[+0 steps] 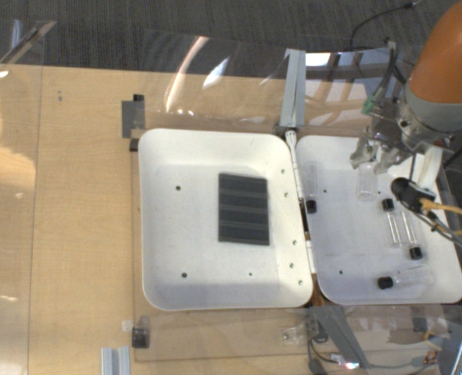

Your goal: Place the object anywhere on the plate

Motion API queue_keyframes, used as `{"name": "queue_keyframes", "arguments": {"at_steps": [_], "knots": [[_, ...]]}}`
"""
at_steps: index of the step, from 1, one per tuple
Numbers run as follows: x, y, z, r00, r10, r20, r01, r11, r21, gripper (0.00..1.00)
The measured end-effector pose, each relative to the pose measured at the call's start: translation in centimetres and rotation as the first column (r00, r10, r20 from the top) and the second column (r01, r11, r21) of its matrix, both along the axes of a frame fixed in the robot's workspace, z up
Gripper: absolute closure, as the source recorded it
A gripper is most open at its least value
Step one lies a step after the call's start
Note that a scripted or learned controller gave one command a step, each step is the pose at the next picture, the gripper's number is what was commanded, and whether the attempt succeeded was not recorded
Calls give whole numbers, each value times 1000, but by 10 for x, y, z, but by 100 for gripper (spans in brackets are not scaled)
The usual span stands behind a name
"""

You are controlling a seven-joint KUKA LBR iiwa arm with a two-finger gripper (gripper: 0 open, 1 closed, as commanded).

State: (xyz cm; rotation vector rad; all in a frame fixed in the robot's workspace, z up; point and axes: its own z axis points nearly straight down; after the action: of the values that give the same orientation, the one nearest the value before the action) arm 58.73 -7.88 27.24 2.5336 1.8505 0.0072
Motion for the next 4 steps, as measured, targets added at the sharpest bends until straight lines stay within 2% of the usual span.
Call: {"name": "queue_keyframes", "arguments": {"at_steps": [1,2,3,4], "knots": [[31,35,-19,957,-290,-4,290,957,0,100],[41,114,-89,972,-233,-7,233,972,1,100],[0,175,-88,907,-421,-7,421,907,2,100],[-97,239,-97,827,-563,-8,563,827,2,100]]}}
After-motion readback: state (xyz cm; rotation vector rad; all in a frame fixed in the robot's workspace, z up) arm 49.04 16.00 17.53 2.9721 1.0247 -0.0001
